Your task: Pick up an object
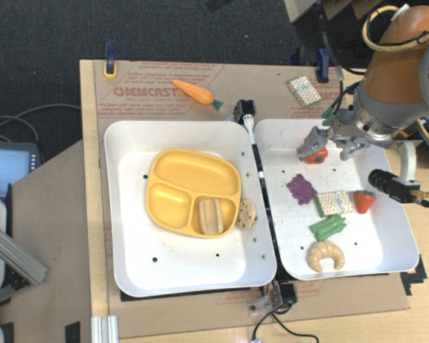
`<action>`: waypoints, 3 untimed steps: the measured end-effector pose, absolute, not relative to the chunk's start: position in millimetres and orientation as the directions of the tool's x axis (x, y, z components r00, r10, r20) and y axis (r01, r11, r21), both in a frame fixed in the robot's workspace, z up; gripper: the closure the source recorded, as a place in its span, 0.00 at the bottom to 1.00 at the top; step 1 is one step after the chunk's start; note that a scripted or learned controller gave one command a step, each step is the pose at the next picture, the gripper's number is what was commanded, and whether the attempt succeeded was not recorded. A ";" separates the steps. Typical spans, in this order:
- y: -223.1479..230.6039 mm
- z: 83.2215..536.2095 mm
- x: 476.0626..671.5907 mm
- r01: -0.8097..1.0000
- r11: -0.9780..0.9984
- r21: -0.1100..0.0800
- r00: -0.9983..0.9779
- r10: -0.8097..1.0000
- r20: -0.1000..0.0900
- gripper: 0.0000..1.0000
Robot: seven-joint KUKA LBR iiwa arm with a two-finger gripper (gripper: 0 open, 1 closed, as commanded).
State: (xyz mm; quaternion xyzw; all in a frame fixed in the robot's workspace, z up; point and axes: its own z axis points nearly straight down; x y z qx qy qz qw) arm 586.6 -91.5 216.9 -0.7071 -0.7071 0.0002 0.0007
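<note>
The grey arm with the orange band (400,56) is cut off by the right edge. A small red-orange object (315,157) is partly hidden beneath the two-finger gripper (313,148). The pale item in the yellow divided plastic plate (193,191) cannot be identified.

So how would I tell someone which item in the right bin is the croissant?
Start at the right-hand shallow white bin and go to its near edge. The tan, crescent-shaped toy croissant lies there, just below the green bean-pod piece; nothing else in the bin is curved and pastry-coloured.
</note>
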 end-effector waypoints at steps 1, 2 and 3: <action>-141.7 79.1 578.9 1.000 -0.007 -0.007 0.007 1.000 0.001 0.00; -139.1 97.1 582.3 1.000 -0.002 0.004 0.002 1.000 -0.001 1.00; -139.1 96.7 582.1 1.000 -0.002 0.003 0.002 1.000 -0.001 0.00</action>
